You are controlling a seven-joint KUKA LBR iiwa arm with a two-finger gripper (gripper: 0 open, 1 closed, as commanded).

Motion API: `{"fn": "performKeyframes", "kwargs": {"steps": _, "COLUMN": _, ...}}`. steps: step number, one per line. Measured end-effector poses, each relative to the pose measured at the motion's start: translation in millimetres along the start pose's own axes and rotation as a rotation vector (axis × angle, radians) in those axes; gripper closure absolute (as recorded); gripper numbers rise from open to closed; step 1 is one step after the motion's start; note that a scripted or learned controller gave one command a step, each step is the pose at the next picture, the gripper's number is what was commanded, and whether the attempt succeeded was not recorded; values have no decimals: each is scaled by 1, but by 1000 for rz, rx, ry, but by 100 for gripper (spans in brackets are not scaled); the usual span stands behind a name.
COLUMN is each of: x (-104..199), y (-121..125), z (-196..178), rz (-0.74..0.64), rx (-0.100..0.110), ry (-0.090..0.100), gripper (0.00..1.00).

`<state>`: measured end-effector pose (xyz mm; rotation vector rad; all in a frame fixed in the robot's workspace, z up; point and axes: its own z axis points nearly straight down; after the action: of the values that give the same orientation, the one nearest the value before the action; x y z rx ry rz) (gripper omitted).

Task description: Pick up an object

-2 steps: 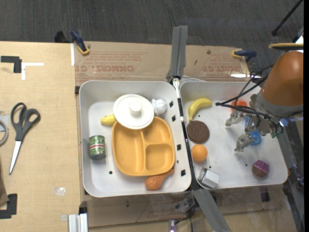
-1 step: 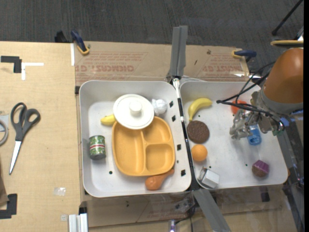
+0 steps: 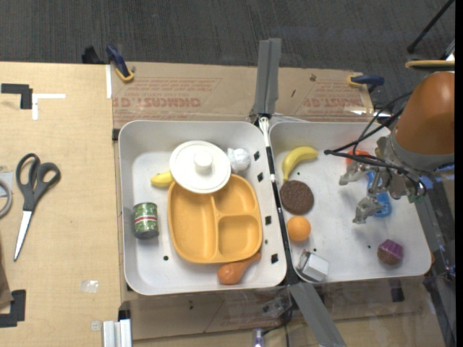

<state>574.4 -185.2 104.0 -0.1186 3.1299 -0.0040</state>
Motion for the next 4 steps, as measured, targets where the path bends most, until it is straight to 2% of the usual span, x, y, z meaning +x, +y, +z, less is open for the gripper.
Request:
{"fn": "performKeyframes", "kwargs": {"steps": 1, "x": -2, "y": 0, "z": -11, "rz": -1, "rx": 2, "ry": -6, "gripper": 100}}
{"fn": "performKeyframes", "kwargs": {"steps": 2, "x": -2, "y": 0, "z": -11, "rz": -2, "rx": 2, "ry": -5, "gripper": 0}}
{"fn": "performKeyframes", "kwargs": {"steps": 3, "x": -10, "y": -16, "z": 11, "rz": -14, "rx": -1, "ry": 4, "gripper": 0}}
{"fn": "performKeyframes", "kwargs": {"steps": 4, "x": -12, "y": -16, "z": 0, "rz": -15, "rx": 2, "ry": -2, "gripper": 100}}
